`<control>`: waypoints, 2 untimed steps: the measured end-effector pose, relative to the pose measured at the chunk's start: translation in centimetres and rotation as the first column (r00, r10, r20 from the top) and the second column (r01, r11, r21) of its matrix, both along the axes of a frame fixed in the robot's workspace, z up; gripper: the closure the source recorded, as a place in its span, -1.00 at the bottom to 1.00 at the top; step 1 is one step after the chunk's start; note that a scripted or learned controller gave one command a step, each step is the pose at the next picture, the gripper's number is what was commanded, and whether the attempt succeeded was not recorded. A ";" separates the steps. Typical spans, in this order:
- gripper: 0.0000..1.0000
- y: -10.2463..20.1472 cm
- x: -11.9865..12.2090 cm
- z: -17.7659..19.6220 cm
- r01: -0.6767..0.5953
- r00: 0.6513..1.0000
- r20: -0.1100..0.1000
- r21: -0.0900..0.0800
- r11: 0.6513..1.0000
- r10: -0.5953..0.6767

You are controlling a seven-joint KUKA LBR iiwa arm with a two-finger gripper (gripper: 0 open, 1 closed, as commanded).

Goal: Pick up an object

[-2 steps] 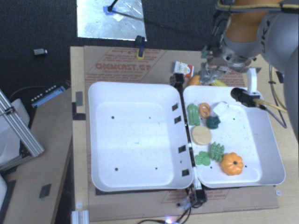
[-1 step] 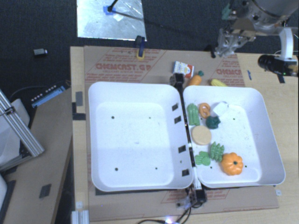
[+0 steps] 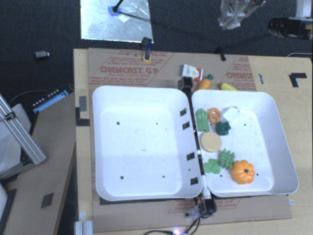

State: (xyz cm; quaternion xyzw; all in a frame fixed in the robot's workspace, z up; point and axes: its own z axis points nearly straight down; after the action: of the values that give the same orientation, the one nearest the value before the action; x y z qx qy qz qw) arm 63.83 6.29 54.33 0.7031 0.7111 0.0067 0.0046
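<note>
The right bin (image 3: 274, 131) holds several toy foods: an orange pumpkin (image 3: 243, 172), a tan round cookie (image 3: 211, 142), a green ridged piece (image 3: 226, 158), a small green piece (image 3: 212, 167), a green pickle (image 3: 202, 120), an orange ring (image 3: 214, 115), a dark green broccoli (image 3: 223, 128) and a white piece (image 3: 231, 114). My gripper (image 3: 234, 14) hangs high at the top right, well behind the bins, with nothing visible between its fingers.
The left bin (image 3: 142, 141) sits beside the right one. Behind the bins lie a carrot (image 3: 204, 83), a yellow banana (image 3: 228, 87) and a small white and red box (image 3: 191, 72). A shiny metal sheet (image 3: 116, 13) lies on the floor at the back left.
</note>
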 end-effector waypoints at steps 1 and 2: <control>-1.00 -0.5 0.0 -0.8 0.007 1.000 -0.013 -0.003 1.000 -0.007; 1.00 -0.5 0.0 0.4 0.003 1.000 -0.010 -0.003 1.000 -0.003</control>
State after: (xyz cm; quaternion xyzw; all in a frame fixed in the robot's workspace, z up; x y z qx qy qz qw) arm 63.85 5.83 54.73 0.7042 0.7100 0.0021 0.0023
